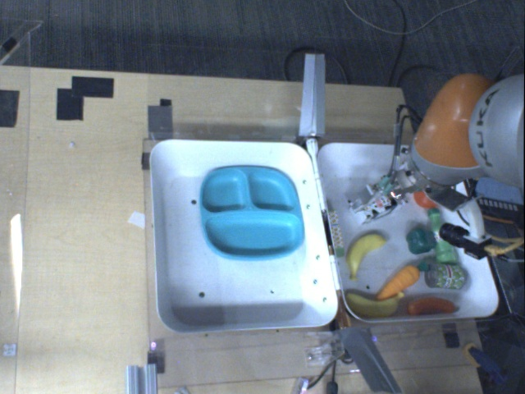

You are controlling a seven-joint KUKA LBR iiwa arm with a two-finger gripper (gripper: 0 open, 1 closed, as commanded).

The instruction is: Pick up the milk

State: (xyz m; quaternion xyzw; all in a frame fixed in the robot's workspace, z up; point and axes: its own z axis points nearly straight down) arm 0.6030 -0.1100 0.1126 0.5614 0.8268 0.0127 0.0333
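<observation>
I see the end effector low in the right bin, at 12 o'clock from the banana; grip state unclear. Milk unidentified; presumably light, rigid, best grasped across flat sides.

I see even, fairly bright overhead light; the white bins glare softly, a shadow pools in the left bin's near wall, and everything looks slightly soft.
</observation>
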